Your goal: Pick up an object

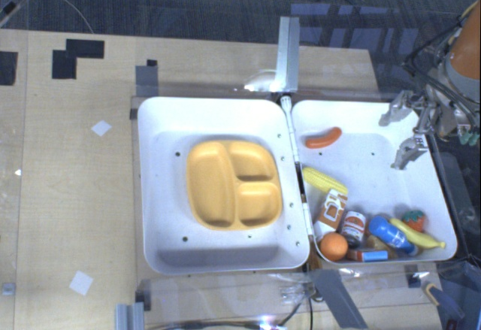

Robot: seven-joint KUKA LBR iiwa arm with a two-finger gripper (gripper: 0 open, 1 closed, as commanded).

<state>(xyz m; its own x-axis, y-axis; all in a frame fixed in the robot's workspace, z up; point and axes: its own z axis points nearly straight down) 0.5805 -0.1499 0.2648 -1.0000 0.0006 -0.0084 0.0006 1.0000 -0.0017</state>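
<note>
The gripper point(406, 131) hung open and empty over the right bin point(376, 114), at its far right corner. The sausage point(323, 137) lay alone, well apart from the clutter by the near wall. It was probably the easiest pick: centre over it, then descend squarely.

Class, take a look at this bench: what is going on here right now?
A robot arm reaches in from the right, and its tool hangs open over the far right part of the right bin, with nothing between its fingers. Toy food lies in that bin: a sausage near the far wall, corn by the divider, and a cluster at the near edge with an orange, a can and a banana. The left bin holds a yellow divided tray. Nothing has been picked up yet.
</note>
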